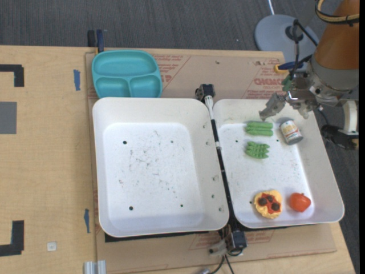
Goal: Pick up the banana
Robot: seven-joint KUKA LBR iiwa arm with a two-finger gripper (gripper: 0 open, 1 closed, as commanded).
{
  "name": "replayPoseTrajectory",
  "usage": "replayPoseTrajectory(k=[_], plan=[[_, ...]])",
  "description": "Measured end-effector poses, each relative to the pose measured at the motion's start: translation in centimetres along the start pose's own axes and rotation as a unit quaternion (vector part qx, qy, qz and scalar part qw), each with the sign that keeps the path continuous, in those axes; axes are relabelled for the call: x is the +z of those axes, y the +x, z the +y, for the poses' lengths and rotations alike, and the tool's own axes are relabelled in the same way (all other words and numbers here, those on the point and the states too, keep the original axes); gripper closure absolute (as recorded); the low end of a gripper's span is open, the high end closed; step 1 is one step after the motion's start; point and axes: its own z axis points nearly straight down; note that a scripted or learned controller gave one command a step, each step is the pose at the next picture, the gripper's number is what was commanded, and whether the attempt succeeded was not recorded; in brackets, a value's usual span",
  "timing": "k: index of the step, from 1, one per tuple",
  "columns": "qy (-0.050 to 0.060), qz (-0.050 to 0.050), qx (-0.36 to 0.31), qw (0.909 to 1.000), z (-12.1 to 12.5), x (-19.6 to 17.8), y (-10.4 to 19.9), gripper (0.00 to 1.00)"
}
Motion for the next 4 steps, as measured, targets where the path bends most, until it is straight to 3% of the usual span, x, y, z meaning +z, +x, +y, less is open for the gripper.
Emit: replayPoseTrajectory(k=[1, 2, 3, 4], plan=[[0.0, 0.0, -0.09, 0.9959, -1.8, 15.2, 1.8, 0.0], [0.001, 0.001, -0.163, 0.9867, -6.1, 16.1, 1.2, 0.0], [-0.001, 0.0, -0.188, 0.9821, -10.5, 16.3, 1.1, 0.0], [-0.001, 0.0, -0.432, 0.9018, -12.5, 16.3, -0.1, 0.0]])
